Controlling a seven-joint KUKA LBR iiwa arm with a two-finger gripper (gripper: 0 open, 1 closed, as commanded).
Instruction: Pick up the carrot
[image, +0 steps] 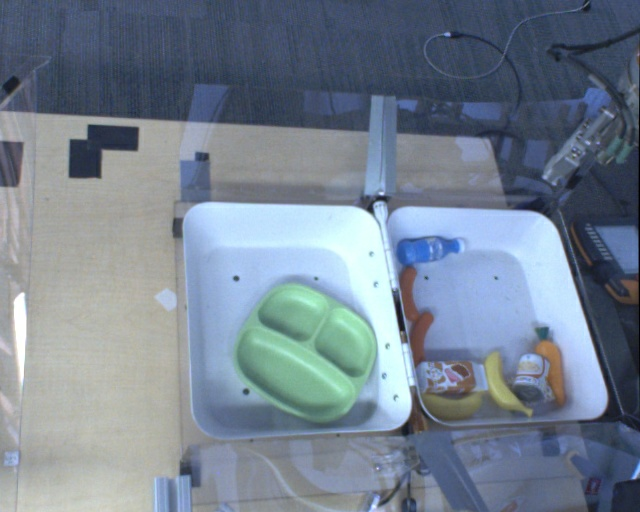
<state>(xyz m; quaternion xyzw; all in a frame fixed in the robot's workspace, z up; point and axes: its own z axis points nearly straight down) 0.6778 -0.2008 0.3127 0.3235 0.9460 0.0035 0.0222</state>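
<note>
Carrot (549, 368) lies in the right bin's (560, 250) near corner beside a banana (503, 384); jaw state cannot be told.

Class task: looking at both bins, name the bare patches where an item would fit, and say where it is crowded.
Right bin: bare floor between the blue bottle and the carrot. Its near edge is crowded with the bananas and packets. Left bin: bare strip around the green plate, widest at the far side.

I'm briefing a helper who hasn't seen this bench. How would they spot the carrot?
Look in the right bin, at its near right corner. The carrot stands against the right wall beside a small can. It is orange with a green top, unlike the yellow banana to its left.
</note>
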